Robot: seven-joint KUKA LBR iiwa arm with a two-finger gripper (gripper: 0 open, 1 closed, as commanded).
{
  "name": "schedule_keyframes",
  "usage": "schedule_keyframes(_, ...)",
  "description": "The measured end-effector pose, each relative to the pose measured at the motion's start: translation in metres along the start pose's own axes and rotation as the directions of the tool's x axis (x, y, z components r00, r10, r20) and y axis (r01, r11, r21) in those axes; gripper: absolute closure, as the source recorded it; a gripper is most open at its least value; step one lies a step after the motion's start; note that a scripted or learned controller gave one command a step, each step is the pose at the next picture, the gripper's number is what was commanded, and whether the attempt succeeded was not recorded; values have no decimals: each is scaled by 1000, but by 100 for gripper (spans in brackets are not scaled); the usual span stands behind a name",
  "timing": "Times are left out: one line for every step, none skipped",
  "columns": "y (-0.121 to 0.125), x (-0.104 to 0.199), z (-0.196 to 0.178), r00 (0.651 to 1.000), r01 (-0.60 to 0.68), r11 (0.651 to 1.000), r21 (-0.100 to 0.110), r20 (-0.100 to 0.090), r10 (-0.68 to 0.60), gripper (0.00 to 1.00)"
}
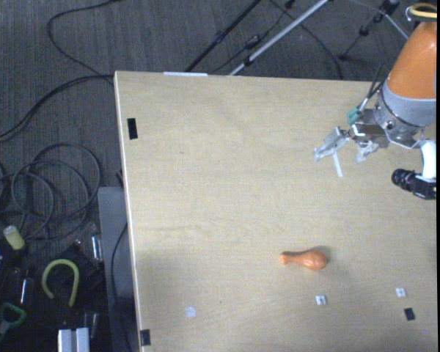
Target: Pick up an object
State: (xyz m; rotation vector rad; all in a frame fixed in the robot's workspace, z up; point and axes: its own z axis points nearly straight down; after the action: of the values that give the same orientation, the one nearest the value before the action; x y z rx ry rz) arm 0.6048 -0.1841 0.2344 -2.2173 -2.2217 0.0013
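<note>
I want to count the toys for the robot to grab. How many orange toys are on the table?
1. The orange toy lies on the table, toward its near edge and right of the middle, well below the gripper. The arm could hide others at the right.

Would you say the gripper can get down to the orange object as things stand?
Probably yes. The orange object lies alone on the bare tan surface, and the gripper hangs above and to the right of it in the view, with nothing between them.

Floor cables [44, 189] (coiled), tripod legs [301, 13]
</note>
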Motion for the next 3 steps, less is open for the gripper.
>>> schedule_keyframes(49, -35, 30, 999, 34, 999, 0, 6, -34, 0)
schedule_keyframes(64, -8, 141, 964, 266, 964, 0, 3, -266, 0)
schedule_keyframes(64, 17, 150, 827, 562, 827, -1, 4, -562, 0)
